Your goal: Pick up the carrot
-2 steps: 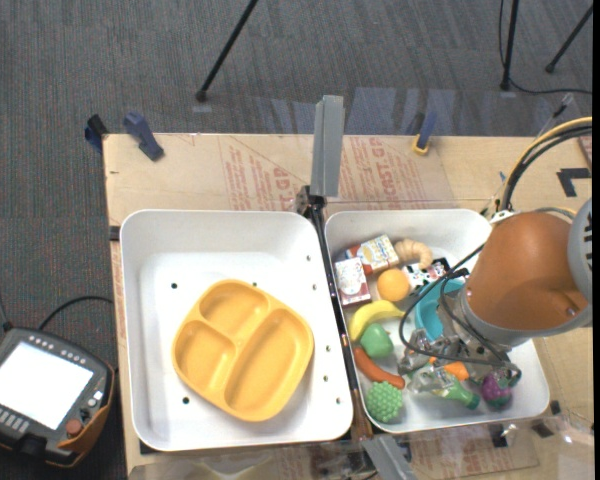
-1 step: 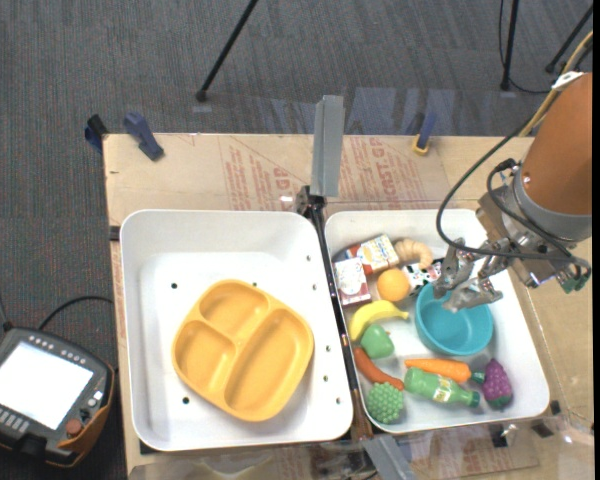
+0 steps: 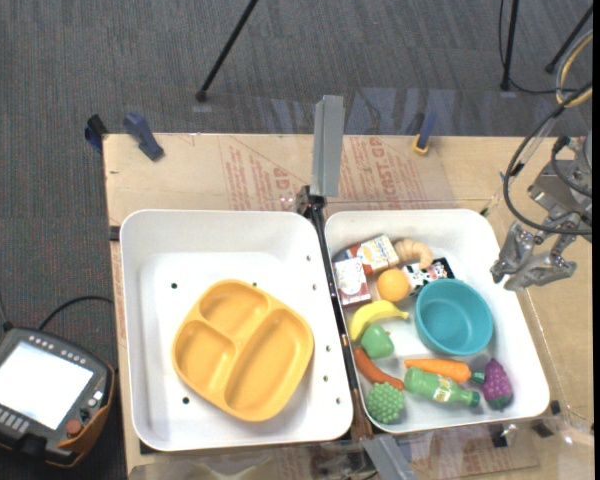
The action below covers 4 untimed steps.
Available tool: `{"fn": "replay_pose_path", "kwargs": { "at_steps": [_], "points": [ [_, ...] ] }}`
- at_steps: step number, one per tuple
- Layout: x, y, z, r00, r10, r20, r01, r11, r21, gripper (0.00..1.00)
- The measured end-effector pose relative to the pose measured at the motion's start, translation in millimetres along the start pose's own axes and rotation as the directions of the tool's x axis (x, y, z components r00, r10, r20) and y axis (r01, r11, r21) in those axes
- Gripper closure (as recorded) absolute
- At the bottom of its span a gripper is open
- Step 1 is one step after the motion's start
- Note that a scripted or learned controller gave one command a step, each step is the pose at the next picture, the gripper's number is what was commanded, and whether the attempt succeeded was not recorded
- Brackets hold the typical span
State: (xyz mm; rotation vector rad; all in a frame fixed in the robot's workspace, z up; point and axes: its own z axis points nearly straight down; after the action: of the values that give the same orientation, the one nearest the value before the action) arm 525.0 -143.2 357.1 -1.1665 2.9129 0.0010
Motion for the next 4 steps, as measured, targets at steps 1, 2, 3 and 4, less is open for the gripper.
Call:
{"fn": "replay_pose_path", "kwargs": {
  "at_steps": [1,2,3,4],
  "points": [
    [73.3,-21.6,20.0,0.990,-0.138,-0.001,0.138,0.990,-0.004,1.00],
    [50.8,5.0,125.4,0.999,-0.048,-0.005,0.048,0.999,-0.016,1.00],
    [62.4,-36.4,12.8,0.999,0.053,0.003,-0.053,0.999,0.009,1.00],
    [43.1,15.4,137.7,0.991,0.136,-0.008,-0.136,0.991,-0.013,1.00]
  ]
}}
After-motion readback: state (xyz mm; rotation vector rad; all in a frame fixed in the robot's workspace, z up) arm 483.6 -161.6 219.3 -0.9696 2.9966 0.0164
